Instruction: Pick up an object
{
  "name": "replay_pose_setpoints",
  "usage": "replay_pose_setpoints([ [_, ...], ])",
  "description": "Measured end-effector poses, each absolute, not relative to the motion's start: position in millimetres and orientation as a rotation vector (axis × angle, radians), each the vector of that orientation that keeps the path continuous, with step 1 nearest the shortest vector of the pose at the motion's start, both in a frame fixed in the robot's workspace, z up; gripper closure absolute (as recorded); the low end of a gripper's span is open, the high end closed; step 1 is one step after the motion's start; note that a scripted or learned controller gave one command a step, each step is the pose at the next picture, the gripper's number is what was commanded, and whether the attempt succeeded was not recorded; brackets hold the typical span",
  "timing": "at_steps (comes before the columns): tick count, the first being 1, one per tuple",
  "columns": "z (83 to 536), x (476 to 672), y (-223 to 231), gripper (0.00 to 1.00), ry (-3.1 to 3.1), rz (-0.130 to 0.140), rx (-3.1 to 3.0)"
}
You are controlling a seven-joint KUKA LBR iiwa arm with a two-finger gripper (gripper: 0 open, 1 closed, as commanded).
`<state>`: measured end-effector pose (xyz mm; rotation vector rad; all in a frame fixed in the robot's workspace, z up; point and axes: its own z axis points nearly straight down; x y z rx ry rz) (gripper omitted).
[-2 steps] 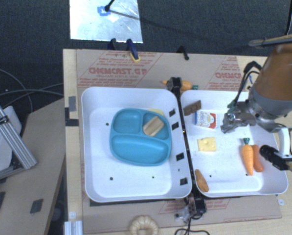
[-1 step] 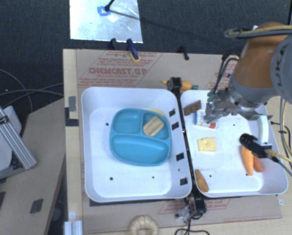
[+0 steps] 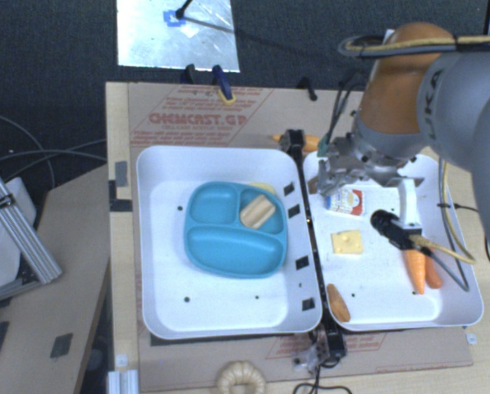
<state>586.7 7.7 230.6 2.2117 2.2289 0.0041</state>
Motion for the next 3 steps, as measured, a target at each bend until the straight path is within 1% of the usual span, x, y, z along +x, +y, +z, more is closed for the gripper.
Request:
replay_pose_setpoints([
  [1,221.0,592.0,64.2,1.0,2.23,0.003,2.211],
  [2,220.0,600.7,46.2,1.0,2.22,0.002,2.22],
  [3,234.7,595.8,50.5,1.0,2.225,0.004,2.215],
])
